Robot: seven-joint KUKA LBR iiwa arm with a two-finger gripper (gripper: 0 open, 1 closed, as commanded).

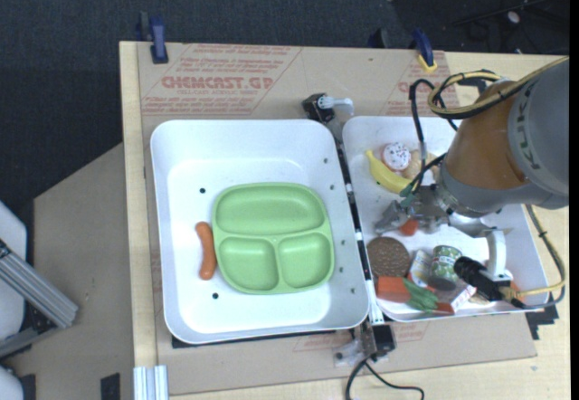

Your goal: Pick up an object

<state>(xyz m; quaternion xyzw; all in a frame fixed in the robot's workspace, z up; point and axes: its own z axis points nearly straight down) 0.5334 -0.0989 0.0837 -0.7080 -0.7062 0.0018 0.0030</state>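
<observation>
Over the right bin (536, 228) the arm (507, 149) is down among the clutter, so I read this as the reach/descend step of the pick, nothing lifted clear. Arm enters from the right, orange band over the bin's middle, wrist angled down-left. End effector (409, 211) sits low near the bin's left wall, between the banana (391, 176) and the brown round disc (388, 252), with a small red piece (409, 228) just beside it. Can't tell how far it's open or whether anything is in it.

Next move needs: a confirmed grasp on one item, then a straight lift without dragging neighbours.

Left bin (172, 208) carries the green divided tray (271, 237), with a hot dog sausage (206, 251) just beside the tray's left edge, well apart from the arm. Both bins sit on the worktop (136, 118).
</observation>
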